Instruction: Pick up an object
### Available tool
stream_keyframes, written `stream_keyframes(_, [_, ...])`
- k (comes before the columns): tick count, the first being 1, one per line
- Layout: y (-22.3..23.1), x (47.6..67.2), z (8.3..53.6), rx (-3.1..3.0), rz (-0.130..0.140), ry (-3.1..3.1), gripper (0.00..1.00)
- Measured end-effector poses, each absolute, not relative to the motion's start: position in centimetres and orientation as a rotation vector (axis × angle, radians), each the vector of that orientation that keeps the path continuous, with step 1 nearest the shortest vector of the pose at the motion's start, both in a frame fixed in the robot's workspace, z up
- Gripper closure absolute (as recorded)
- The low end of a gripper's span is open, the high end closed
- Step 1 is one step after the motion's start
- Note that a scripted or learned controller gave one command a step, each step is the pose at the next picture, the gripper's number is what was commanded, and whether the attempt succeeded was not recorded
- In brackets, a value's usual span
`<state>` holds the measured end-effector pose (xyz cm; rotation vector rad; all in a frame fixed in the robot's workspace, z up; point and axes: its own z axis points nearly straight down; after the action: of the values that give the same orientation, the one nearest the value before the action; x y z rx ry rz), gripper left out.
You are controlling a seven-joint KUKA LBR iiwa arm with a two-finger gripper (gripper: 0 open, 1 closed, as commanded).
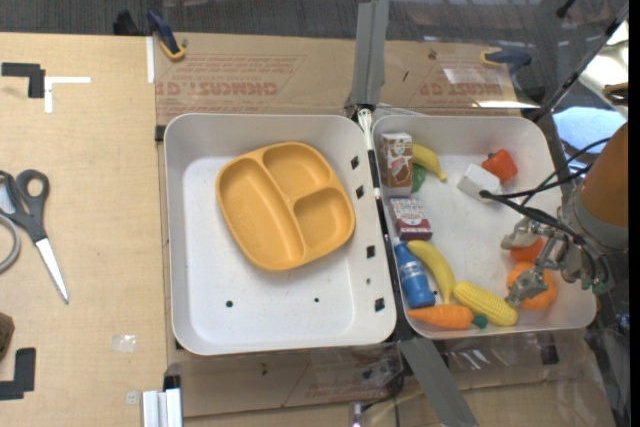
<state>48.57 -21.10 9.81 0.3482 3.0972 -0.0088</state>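
The right bin (455, 140) holds several toy foods. My gripper (520, 265) hangs low over its right end, open, its fingers (516, 238) set on either side of an orange round toy (538, 287) that lies on the bin floor. Just left of it lie a yellow corn cob (486, 304), a carrot (440, 317), a banana (434, 262) and a blue bottle (412, 279). Further back are a red pepper (500, 165), a white block (478, 182), a small carton (397, 160) and a pink box (410, 216).
The left bin (190, 245) holds a yellow divided plate (287, 203). Scissors (36, 227) lie on the bench at far left. Black cables (530, 195) run from the arm across the right bin's right end, and the bin's right wall (570, 215) stands close to the gripper.
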Motion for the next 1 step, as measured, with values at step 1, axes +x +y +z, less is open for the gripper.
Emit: stream_keyframes(1, [-20.90,48.45,10.55,0.342,-0.005,3.106,1.00])
